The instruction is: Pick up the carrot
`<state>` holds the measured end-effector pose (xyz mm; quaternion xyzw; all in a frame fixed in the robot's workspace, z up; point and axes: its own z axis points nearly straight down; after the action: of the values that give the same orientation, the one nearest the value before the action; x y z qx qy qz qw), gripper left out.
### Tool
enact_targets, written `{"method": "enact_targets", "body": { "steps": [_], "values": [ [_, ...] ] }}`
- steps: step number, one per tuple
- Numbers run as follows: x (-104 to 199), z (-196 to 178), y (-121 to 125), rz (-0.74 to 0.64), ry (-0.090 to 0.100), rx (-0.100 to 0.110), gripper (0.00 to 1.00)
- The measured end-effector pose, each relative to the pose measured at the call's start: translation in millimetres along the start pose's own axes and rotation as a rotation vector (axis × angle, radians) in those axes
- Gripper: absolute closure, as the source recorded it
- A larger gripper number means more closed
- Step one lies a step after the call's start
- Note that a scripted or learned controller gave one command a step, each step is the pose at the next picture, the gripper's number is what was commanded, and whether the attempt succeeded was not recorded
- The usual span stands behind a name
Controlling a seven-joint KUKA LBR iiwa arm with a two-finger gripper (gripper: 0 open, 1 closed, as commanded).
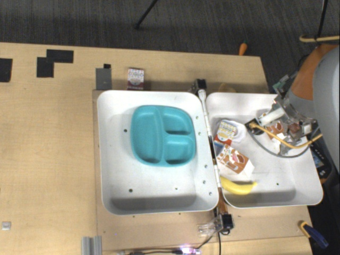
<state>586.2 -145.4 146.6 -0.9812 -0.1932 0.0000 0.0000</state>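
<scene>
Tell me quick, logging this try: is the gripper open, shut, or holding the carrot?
Gripper: over the right bin; its state cannot be told from this view.

Grey arm (324, 84), claw (289, 134) lowered

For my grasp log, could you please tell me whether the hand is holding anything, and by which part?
It cannot be told: the hand sits low over the right white bin, tangled in cables, and no orange carrot is discernible there.
</scene>
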Motion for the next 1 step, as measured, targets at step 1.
{"method": "enact_targets", "body": {
  "steps": [1],
  "values": [
    [8.5,55.1,57.5,-0.038,0.013,0.012,0.00]
  ]
}}
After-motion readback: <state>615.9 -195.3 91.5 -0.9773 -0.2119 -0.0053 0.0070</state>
